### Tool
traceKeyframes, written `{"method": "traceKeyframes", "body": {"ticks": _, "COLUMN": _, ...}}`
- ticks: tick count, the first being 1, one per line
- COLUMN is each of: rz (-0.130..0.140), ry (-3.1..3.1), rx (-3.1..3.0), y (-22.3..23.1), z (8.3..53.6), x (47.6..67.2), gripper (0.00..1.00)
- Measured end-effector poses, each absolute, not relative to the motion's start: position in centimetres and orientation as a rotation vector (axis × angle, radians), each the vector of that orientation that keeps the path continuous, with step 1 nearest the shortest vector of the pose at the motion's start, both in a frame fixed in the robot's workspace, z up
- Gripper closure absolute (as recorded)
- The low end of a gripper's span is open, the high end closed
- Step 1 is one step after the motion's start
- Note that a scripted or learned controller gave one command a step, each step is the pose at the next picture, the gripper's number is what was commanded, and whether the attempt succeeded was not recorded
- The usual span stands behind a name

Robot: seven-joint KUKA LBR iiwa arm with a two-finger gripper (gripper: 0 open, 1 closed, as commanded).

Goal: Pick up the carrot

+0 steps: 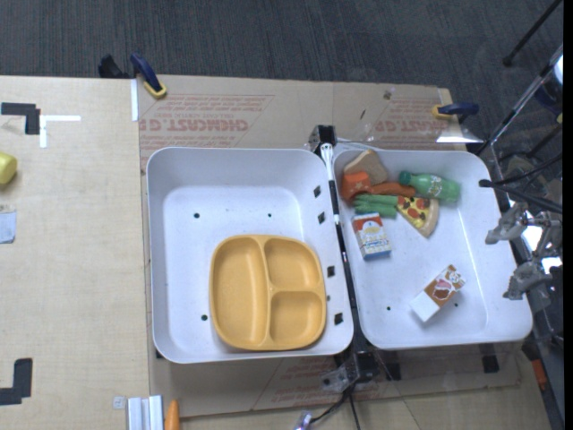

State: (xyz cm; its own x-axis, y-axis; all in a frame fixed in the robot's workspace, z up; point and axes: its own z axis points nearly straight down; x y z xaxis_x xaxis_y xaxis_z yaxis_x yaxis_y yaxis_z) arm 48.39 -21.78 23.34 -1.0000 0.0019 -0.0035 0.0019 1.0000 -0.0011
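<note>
Lying in the far left part of the right bin (474,307), the carrot (369,186) is being crowded by other toy food: its orange body is running roughly left to right, with a slice of bread (364,163) touching it on the far side and a green vegetable (376,202) pressed along its near side. A green bottle (431,185) is lying just to the right of the carrot's tip, and a pizza slice (417,211) is resting just beneath that bottle. A small carton (372,236) with red and blue print is sitting near the group, toward the viewer. A brown and white carton (439,294) is lying well apart from the carrot, in the near right area of the same bin.

A yellow divided plate (267,291) is being held by the left bin (170,240), in its near half.

Metal parts are being seen at the right edge of the view, beside the right bin; whether they belong to the gripper, and whether it is open or closed, cannot be told. Nothing is touching the carrot.
</note>
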Motion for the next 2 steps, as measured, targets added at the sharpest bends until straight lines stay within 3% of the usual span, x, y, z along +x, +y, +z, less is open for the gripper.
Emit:
{"method": "traceKeyframes", "body": {"ticks": 1, "rz": 0.000, "ry": 3.119, "rx": -0.334, "y": -11.1, "z": 25.1, "x": 48.0, "gripper": 0.00}}
{"method": "traceKeyframes", "body": {"ticks": 2, "rz": 0.001, "ry": 3.102, "rx": -0.471, "y": -2.0, "z": 19.2, "x": 48.7, "gripper": 0.00}}
